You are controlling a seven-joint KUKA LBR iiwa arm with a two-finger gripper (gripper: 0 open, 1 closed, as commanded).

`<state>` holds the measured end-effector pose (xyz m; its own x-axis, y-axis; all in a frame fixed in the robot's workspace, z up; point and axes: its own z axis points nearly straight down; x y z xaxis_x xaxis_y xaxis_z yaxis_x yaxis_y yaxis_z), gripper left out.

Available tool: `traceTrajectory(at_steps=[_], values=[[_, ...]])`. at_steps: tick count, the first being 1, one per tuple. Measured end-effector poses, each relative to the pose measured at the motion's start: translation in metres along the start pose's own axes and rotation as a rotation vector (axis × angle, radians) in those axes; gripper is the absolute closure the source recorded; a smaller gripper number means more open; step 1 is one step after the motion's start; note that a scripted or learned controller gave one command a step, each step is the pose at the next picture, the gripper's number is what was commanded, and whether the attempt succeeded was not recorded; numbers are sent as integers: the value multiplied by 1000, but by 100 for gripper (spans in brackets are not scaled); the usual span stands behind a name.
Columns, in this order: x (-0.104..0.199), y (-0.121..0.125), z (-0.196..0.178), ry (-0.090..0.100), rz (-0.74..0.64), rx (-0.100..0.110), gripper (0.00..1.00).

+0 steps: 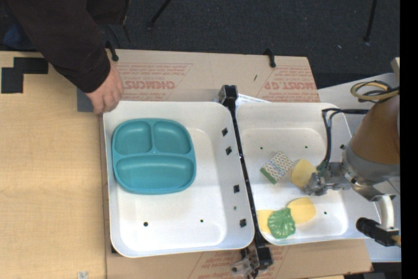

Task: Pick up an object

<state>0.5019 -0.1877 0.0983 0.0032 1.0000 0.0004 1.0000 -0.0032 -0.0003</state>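
The right bin (287,121) holds several small items. A green and white patterned packet (277,166) lies near its middle, with a pale yellow lump (301,173) just right of it. Nearer the front lie a yellow piece (302,209), a green leafy piece (281,223) and another yellow bit (264,219). My gripper (318,183) is low in the right bin, right beside the pale yellow lump on its right. Whether it touches the lump is unclear. The grey arm with its orange band (379,134) comes in from the right.
A teal divided plate (154,155) lies in the left bin (170,232). A person's hand (104,93) in a dark sleeve rests at that bin's back left corner. A black divider clip (228,95) sits between the bins. Cardboard lies behind them.
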Motion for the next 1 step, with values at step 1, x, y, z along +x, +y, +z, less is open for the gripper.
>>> traceTrajectory(at_steps=[1], values=[[0, -1, -42, 0, -5, -1, 100]])
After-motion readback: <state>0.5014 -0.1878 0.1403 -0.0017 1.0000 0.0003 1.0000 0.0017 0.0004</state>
